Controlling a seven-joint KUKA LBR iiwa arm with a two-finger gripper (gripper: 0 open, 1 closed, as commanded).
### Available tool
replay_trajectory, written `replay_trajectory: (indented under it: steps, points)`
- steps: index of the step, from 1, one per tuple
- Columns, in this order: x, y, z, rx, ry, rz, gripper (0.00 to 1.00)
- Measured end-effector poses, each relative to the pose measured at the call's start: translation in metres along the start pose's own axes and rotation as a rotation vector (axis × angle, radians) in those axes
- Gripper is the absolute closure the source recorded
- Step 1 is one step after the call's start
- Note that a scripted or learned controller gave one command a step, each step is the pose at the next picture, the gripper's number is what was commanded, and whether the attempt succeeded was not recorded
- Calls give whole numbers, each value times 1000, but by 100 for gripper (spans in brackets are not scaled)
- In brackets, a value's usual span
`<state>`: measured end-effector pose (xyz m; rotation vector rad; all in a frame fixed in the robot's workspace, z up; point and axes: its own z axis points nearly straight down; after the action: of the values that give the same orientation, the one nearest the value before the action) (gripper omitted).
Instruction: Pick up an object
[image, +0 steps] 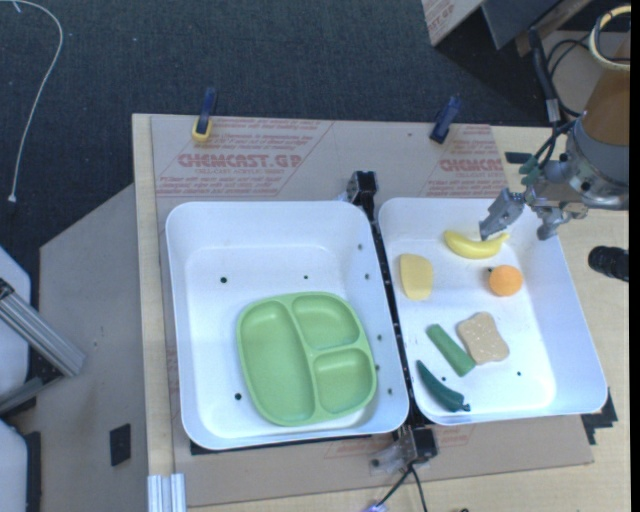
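Camera view, open end effector (520, 222) above banana (472, 244), right bin (570, 300)

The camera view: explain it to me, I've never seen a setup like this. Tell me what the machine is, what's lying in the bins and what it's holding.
One camera looks down at a slant on a bench with two shallow white bins. The machine is a robot arm reaching in from the right; its gripper, a two-finger claw, hangs over the right bin, one finger right by the banana. Nothing sits between its fingers, so it holds nothing. Also in that bin: a yellow block, an orange ball, a toast-like piece, a green stick and a dark teal piece. The left bin holds a green divided plate.
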<state>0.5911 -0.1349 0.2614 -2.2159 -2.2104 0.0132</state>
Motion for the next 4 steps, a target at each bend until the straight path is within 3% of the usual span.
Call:
replay_trajectory:
  steps: [1,4]
  points:
    - [0,2,-7,-13,-2,-3,0]
    - [-3,3,179,-8,-1,-2,0]
